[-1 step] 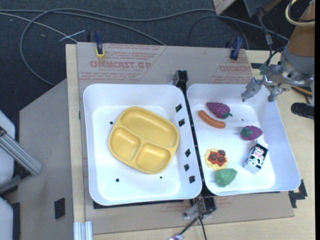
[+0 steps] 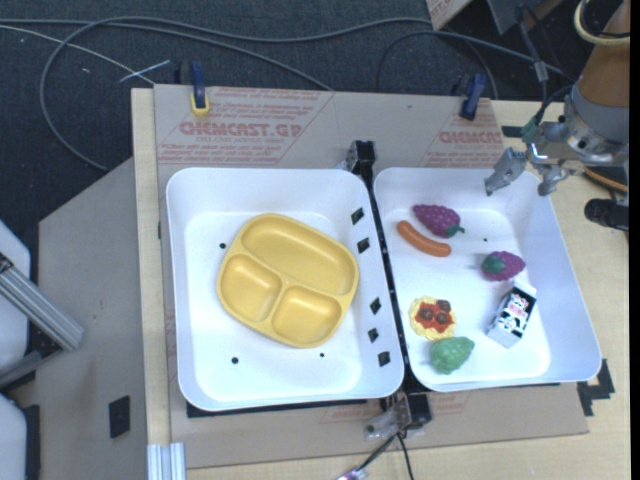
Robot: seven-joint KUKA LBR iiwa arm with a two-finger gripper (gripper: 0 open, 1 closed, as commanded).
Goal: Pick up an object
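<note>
A: Where's the hand (image 2: 524,173)?
B: Spread open, holding nothing, above the right white bin's (image 2: 570,278) far rim; the purple toy grape bunch (image 2: 436,218) lies near.
A: Risk?
B: Descending there, it probably strikes the rim.

Glossy yellow plastic tray (image 2: 288,280) (smooth), matt white bins (image 2: 190,298), brown cardboard base (image 2: 250,118).

A divided plate (image 2: 288,279) lies in the left bin (image 2: 190,268); six toys, seemingly apart, in the right bin (image 2: 565,298).
</note>
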